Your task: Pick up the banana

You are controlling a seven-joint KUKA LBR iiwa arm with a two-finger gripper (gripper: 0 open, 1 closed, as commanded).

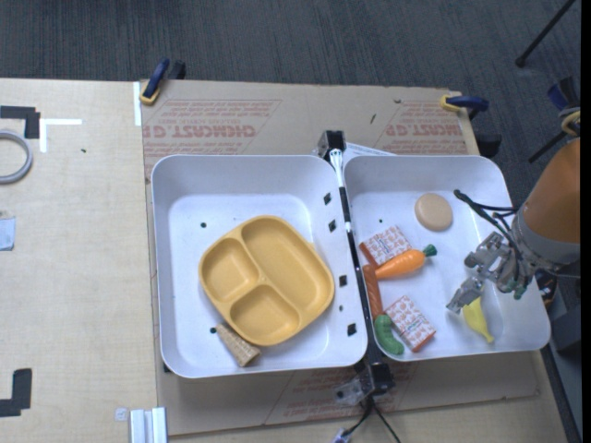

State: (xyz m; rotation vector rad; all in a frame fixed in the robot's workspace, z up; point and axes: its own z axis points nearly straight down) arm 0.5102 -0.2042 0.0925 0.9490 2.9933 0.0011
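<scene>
The left bin (175, 275), far to the pincer's left, holds a yellow divided plate (266, 280) with a cracker (238, 346) at its lower edge. The right bin (406, 183) lies under the pincer (473, 289), whose fingers stand spread apart with nothing between them. The banana (477, 322) lies just below its fingertips. To the pincer's left lie a carrot (402, 264) and, higher up, a tan round cookie (433, 211).

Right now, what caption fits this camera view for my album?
Gripper poised over the banana in the right bin, near a carrot.
</scene>
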